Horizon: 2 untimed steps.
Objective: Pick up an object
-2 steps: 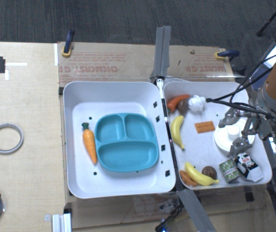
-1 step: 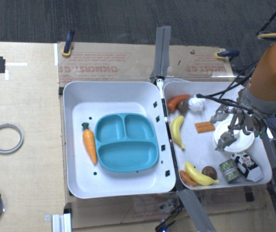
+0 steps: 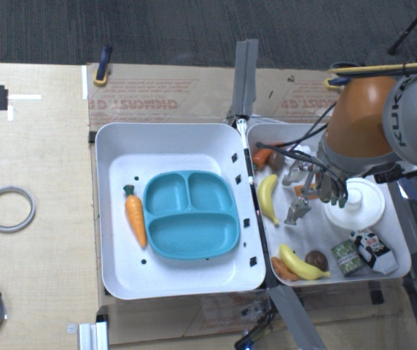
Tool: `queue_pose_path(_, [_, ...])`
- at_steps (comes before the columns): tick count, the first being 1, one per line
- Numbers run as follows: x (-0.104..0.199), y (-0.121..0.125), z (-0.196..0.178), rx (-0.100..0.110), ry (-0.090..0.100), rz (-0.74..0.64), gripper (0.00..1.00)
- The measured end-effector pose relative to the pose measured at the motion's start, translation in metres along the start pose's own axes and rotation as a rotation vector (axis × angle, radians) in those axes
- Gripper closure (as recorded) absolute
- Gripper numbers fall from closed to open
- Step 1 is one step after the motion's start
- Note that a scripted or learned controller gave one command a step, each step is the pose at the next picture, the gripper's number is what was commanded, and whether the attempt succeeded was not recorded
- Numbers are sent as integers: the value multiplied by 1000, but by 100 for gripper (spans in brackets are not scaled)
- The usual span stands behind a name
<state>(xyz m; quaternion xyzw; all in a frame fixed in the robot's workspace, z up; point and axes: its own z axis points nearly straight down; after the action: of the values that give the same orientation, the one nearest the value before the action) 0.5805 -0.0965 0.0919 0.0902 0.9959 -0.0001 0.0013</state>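
Yellow plastic is what catches my eye here: a toy banana [image 3: 267,198] lies along the left wall of the right bin [image 3: 401,248], and it sits closest to the end effector [image 3: 296,214], so I'd guess that's the pick. The right bin takes the worktop's right side, with the grey and orange arm [image 3: 365,122] hanging over its far half.

My read on handling: the banana looks like hollow toy plastic, so light, stiff and a bit slick. The curve means a pinch at the tips would probably slide off. I'd grab across the thick middle, fingers either side of the curve.

The end effector hangs just right of the banana with nothing between its fingers that I can see. Whether the fingers are spread or pressed together, I honestly can't tell from this angle, too much cable and metal clutter around it. I also can't tell if it touches the bin floor.

Other stuff in that bin: a second banana [image 3: 302,263] near the front edge, a brown round thing [image 3: 316,259] beside it, a small green packet [image 3: 345,257], and a white round piece [image 3: 361,203] under the wrist. The left bin [image 3: 114,217] holds a blue divided plate [image 3: 192,214] and a toy carrot [image 3: 135,217].
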Motion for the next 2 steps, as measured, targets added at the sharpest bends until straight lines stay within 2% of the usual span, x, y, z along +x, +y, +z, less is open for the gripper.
queue_pose_path(1, [-32,8,-1,0,-1,26,0])
queue_pose_path(2, [-33,9,-10,1,-6,24,100])
